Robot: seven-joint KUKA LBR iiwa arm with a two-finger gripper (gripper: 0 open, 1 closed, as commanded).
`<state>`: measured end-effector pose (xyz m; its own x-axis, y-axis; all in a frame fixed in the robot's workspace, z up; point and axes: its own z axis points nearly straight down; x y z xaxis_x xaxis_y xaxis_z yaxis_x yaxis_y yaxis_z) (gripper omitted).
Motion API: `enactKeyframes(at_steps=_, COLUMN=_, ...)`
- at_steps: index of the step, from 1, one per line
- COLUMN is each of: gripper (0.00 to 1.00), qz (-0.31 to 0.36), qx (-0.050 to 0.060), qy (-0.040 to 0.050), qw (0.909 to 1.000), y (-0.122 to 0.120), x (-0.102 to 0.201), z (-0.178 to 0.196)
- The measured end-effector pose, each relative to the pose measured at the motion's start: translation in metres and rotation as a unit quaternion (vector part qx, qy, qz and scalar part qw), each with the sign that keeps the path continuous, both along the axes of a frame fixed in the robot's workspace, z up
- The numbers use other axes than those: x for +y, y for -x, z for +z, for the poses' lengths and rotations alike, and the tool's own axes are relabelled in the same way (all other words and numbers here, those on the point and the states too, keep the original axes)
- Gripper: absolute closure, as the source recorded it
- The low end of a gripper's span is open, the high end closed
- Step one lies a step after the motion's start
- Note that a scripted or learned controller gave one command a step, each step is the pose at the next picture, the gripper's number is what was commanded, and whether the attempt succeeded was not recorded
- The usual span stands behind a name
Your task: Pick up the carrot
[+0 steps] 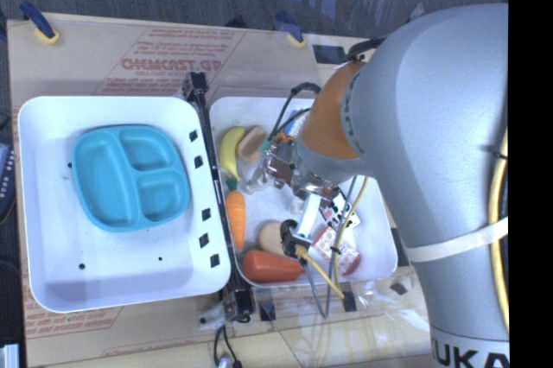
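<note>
**Carrot lying to the gripper's left, long axis running up and down the view**

The slim orange tapered carrot (235, 219) is lying flat in the right-hand shallow white bin (377, 264), hard against its left wall. Its long axis is running nearly straight up the picture. The grey arm's two-finger gripper (276, 163) is hanging above and to the right of the carrot's upper end, close but apart; whether it is open or closed, I cannot tell. A yellow curved banana (228, 150) and a red rounded vegetable (270, 266) are crowding the carrot's two ends, leaving little room. The blue sectioned plastic tray (130, 177) is sitting in the left bin.
</note>
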<state>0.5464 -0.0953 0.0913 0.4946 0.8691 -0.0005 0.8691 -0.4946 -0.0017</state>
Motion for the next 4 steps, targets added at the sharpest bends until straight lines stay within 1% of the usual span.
enactKeyframes(at_steps=1, gripper=1.0, qz=0.003, qx=0.001, qy=-0.0014, qw=1.0, y=0.0, x=0.001, z=0.009)
enactKeyframes(at_steps=2, gripper=1.0, qz=0.023, qx=-0.003, qy=-0.0028, qw=0.9997, y=-0.003, x=0.096, z=0.104)
enactKeyframes(at_steps=3, gripper=0.0, qz=0.019, qx=0.0, qy=-0.0012, qw=0.9998, y=-0.001, x=0.091, z=0.1)
enactKeyframes(at_steps=4, gripper=0.0, qz=-0.01, qx=0.003, qy=0.0003, qw=0.9999, y=0.046, x=0.068, z=0.099)
